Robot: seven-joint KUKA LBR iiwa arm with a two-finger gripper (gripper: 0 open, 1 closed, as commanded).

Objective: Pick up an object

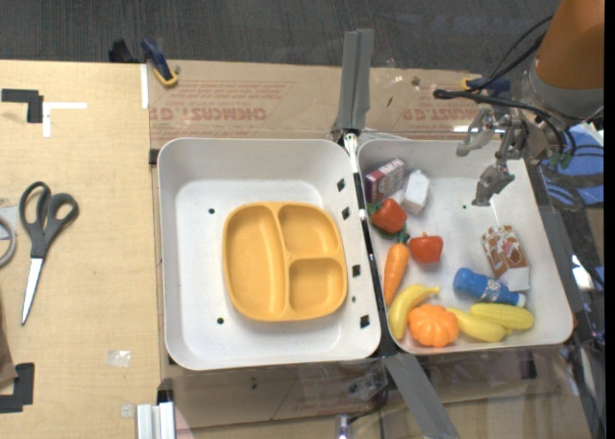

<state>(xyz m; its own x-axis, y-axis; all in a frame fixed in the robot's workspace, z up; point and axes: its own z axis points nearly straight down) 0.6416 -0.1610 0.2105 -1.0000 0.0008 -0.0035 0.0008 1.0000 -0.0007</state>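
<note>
Nearest the camera, at the lower right of the frame, toy food is crowded along the front wall of the right bin (548,235): an orange pumpkin (432,325), a banana (407,304), a corn cob (500,316) and a blue bottle (480,285). Behind them lie a carrot (394,270), a tomato (426,249) and a brown carton (503,249). Any of these could be taken as the object to be picked.

At the upper right the end effector (492,182) is held above bare floor at the back of that bin, apart from every item; nothing is seen between its fingers, and whether they are spread cannot be told.

A yellow divided plate (285,261) is seated in the left bin (187,255). Scissors (40,231) are left on the table (86,331), out of the work area.
</note>
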